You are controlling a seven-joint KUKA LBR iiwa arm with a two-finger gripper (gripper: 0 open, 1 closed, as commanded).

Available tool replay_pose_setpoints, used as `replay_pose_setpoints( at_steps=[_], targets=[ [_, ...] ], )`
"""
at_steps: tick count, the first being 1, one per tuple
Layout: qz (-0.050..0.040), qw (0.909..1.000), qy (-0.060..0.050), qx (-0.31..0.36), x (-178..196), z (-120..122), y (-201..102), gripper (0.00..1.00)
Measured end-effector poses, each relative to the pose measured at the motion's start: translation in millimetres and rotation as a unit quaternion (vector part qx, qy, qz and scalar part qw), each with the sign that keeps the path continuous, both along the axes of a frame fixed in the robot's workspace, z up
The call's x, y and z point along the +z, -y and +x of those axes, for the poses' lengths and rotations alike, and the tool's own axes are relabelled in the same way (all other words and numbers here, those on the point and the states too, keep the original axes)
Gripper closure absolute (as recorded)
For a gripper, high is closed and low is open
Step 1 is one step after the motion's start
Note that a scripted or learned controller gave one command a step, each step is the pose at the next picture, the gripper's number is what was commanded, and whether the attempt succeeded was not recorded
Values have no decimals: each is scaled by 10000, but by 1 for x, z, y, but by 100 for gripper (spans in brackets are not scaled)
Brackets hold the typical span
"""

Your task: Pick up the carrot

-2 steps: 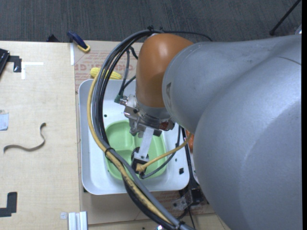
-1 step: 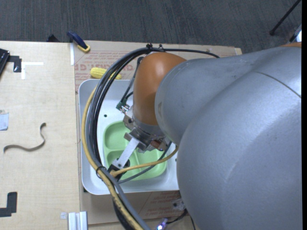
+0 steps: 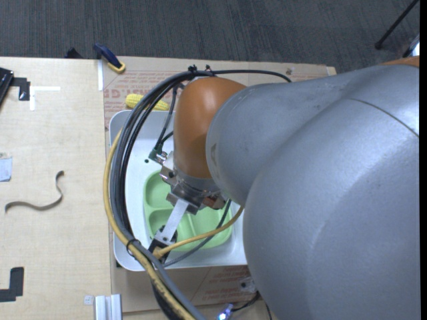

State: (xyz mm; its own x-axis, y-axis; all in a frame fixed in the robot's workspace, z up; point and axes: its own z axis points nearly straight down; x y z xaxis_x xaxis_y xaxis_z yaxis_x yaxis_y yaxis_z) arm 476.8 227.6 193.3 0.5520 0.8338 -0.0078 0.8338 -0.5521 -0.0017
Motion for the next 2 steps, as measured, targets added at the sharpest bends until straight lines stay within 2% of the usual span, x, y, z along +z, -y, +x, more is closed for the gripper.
replay_pose_setpoints(
  at_steps=[1,2],
  targets=[
    [-3,9942,2,-1075,-20,0,0,100],
    [-28,9944,-16,-1060,-12,0,2,100]
  ],
)
